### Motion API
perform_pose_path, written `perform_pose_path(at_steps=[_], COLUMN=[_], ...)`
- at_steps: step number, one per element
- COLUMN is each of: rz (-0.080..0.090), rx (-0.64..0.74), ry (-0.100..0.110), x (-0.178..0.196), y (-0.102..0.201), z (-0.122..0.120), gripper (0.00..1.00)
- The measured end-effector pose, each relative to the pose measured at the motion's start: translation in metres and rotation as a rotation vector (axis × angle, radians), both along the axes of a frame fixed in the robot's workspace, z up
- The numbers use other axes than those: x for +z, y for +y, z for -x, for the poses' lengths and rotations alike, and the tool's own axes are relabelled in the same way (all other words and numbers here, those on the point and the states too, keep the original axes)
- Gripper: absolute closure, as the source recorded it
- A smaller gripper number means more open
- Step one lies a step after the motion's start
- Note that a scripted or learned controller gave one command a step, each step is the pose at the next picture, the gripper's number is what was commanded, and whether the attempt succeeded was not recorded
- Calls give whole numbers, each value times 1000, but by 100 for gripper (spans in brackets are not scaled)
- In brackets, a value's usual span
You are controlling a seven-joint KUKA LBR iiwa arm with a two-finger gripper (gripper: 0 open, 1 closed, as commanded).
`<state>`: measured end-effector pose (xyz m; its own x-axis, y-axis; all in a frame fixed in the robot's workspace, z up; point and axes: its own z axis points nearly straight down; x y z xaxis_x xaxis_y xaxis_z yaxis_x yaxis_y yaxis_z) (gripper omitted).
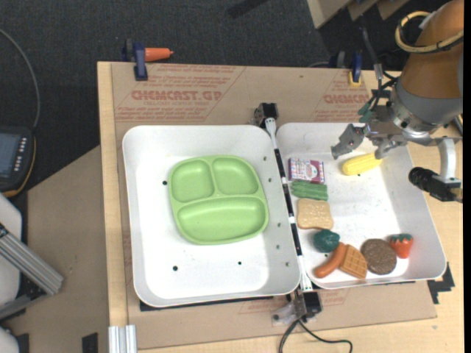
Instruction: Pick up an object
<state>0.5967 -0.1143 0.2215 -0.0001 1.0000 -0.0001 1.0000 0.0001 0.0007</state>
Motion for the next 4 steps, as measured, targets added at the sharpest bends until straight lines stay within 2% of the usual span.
perform_pose_path(at_steps=[1,2,3,4], rz=[-1,5,7,19], rx=[-4,-2,4,1], ry=[9,-6,-10,-35], x=[-59,-92,-117,-123], y=[-40,-103,-55,-51], z=[9,-53,-64,-46], gripper=[0,0,0,0])
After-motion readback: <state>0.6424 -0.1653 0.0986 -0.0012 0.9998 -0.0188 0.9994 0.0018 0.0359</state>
